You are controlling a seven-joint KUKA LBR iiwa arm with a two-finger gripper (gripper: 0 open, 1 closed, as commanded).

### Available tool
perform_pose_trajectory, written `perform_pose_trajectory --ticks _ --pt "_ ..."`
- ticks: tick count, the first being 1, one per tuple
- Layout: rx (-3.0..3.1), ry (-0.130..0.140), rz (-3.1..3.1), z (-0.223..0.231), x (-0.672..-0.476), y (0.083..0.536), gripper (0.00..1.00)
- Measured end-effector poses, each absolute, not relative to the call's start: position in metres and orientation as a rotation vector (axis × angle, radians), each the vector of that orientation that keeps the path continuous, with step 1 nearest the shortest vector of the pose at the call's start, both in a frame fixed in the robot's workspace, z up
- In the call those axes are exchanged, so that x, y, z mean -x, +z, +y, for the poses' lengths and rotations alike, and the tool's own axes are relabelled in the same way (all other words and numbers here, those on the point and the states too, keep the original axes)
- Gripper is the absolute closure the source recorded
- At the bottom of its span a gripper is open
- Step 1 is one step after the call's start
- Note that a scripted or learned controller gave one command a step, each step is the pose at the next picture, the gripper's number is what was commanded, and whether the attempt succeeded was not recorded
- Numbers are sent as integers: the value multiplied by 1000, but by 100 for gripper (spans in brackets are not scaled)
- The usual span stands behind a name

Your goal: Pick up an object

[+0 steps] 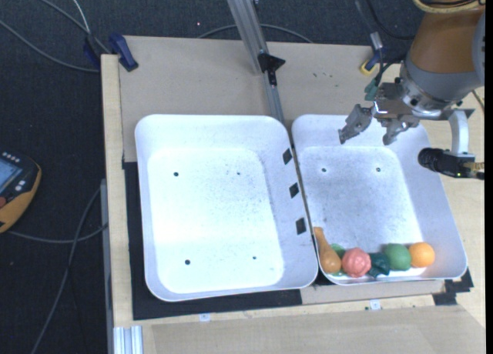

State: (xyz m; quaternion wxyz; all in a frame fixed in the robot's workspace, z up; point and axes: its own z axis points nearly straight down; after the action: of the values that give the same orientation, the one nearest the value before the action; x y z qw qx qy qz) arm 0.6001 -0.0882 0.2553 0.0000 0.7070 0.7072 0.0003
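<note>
Camera view, two white bins (154,133), five toys (357,262), tool (374,129) fingers apart.

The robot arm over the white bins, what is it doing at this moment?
The gripper hangs open above the far end of the right bin, holding nothing. The objects lie together at the near edge of that bin: an orange ball, a green ball, a pink ball and an orange gourd-shaped piece. Nothing is picked up yet.

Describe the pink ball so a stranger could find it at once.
Take the right bin and look along its near wall, where small toys lie in a row. The pink ball is second from the left, between an orange gourd and a green ball; it is the only pink one.
</note>
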Motion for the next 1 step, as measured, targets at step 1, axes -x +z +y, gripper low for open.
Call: perform_pose_trajectory --ticks 1 --pt "-2220 3 2221 -88 -600 266 100"
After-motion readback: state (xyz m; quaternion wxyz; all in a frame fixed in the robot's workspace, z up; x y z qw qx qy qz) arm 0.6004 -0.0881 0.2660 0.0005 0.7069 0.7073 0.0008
